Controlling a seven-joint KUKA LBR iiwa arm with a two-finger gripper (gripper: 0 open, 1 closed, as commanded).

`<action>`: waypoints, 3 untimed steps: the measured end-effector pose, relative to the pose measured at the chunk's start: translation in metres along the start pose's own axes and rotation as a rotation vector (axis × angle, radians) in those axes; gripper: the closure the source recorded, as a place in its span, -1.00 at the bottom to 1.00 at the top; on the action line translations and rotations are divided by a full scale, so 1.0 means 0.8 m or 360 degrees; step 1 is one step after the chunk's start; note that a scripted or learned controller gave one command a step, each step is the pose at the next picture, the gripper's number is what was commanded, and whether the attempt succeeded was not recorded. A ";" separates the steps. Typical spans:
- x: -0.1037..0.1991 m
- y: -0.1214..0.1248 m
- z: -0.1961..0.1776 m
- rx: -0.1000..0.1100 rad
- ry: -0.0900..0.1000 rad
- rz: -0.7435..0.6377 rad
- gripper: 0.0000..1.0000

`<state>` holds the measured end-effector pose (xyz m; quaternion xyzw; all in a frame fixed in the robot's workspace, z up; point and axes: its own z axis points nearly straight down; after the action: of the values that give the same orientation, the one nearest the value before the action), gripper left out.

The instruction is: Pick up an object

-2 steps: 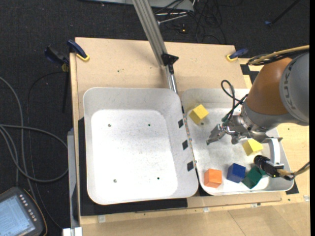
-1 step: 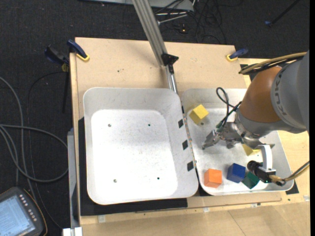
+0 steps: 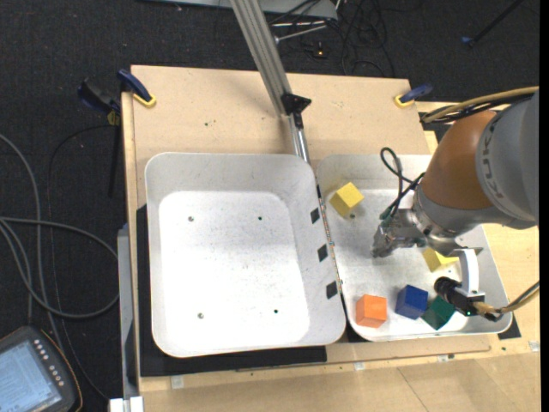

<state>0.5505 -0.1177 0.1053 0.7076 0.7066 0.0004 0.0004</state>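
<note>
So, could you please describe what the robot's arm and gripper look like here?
The arm is bulky, rounded and grey, with an orange band above the wrist. Black cables loop beside it. The gripper is small, dark grey metal.

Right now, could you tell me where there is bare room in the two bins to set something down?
The left bin has a wholly bare floor, rim to rim. In the right bin, bare floor lies between the yellow cube and the orange cube. The near corner is crowded: orange cube, blue cube, green block, with the pincer above.
</note>
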 end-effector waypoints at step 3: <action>-0.002 0.023 -0.213 -0.0011 -0.0004 -0.0007 1.00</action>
<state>0.5690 -0.1191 0.2757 0.7060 0.7082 0.0020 0.0036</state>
